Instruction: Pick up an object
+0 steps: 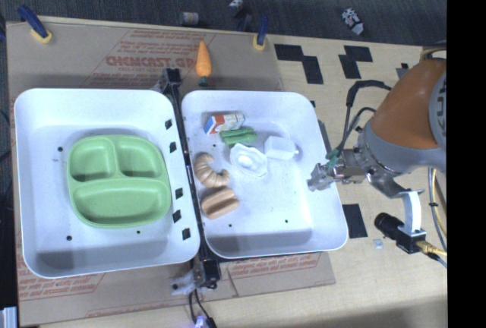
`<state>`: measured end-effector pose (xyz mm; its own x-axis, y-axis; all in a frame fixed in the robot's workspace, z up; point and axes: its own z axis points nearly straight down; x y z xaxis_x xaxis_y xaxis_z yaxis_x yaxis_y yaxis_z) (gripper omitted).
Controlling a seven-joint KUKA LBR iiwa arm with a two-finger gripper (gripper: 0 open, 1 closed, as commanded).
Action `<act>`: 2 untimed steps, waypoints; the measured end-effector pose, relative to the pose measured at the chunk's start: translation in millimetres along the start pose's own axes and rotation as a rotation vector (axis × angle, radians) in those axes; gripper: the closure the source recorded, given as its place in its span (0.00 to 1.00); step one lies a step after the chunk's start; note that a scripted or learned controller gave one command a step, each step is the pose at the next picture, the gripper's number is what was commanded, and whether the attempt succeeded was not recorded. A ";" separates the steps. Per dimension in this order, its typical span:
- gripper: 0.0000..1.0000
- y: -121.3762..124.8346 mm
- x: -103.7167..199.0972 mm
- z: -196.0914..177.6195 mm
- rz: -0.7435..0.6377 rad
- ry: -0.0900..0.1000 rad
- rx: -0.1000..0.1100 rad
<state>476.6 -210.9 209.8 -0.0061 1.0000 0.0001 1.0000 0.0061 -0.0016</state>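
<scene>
Currently we cannot tell the gripper (319,178) state, and from the right bin (323,231) rim it may clip the wall while reaching the croissant (208,169).

Green tray (118,181); white bins (34,243); orange carrot (203,61).

At the right of the frame the arm (414,118) has a rounded orange shell above a grey wrist section. Thin black cables (357,110) loop from the wrist at its upper left. The pincer (323,176) is small, of grey metal, with a green spot near its base. A pale bracket hangs under the wrist, lower right.
</scene>
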 end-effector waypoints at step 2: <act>1.00 0.0 0.2 -15.7 0.000 0.000 0.001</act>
<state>476.6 -210.8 225.5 -0.0061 1.0000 0.0006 1.0000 0.0061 -0.0023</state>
